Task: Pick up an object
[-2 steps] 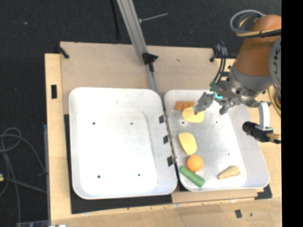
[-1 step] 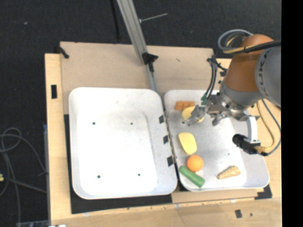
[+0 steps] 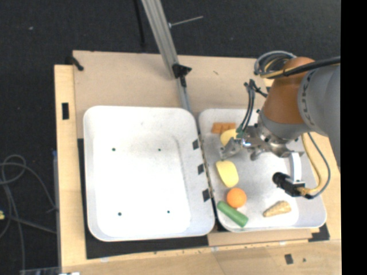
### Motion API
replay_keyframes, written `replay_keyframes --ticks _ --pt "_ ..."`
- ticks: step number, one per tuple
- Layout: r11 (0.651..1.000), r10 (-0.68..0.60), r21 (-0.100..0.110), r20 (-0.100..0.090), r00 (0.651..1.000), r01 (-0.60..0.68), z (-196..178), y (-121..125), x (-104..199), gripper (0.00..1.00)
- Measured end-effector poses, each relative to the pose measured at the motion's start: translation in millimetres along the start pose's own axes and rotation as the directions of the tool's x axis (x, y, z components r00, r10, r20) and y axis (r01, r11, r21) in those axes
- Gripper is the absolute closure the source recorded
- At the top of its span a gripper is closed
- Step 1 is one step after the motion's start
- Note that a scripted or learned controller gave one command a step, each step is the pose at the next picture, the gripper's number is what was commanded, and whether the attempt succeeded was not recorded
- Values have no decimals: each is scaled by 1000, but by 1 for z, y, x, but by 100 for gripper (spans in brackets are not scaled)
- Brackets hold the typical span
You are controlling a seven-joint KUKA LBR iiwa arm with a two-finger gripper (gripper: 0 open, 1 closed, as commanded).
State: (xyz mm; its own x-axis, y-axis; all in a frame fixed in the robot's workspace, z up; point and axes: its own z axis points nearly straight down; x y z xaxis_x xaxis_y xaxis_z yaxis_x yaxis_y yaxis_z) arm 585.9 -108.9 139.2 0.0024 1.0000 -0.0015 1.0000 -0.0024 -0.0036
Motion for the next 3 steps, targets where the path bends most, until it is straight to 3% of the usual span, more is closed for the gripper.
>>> replay_keyframes --ticks 1,2,3 --pt "1000 1 -2 0 1000 -1 40 0 -1 0" --pt "1000 8 -9 -1 1000 -8 27 1 -2 100" --pt "1000 4 -9 -1 1000 -4 -17 3 -5 100"
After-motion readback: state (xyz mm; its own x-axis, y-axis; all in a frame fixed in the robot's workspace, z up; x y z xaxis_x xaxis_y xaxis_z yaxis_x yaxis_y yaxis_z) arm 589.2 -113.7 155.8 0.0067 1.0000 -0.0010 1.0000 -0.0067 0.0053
